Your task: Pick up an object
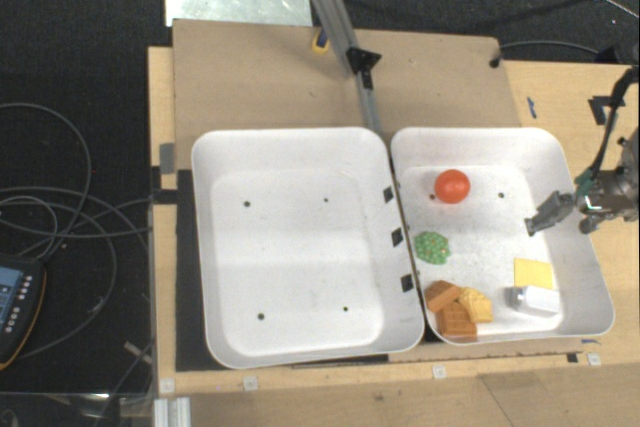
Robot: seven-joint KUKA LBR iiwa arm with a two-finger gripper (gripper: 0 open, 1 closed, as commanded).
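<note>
The right bin [500,143] holds several small things. A red ball [452,186] lies near its back. A green round piece [432,247] sits by the left wall. Two orange-brown blocks [456,308] rest at the front rim. A yellow block [534,272] lies front right, with a white-grey object [531,300] just in front of it. My gripper [563,220] hangs over the bin's right side, above and behind the yellow block. Its fingers stand apart, open, with nothing between them.
The left bin [215,215] stands beside the right one, joined by black clips [396,237]. A slanted metal pole [330,5] crosses the back of the bench. Cables and a control pendant [15,300] lie on the floor at the left.
</note>
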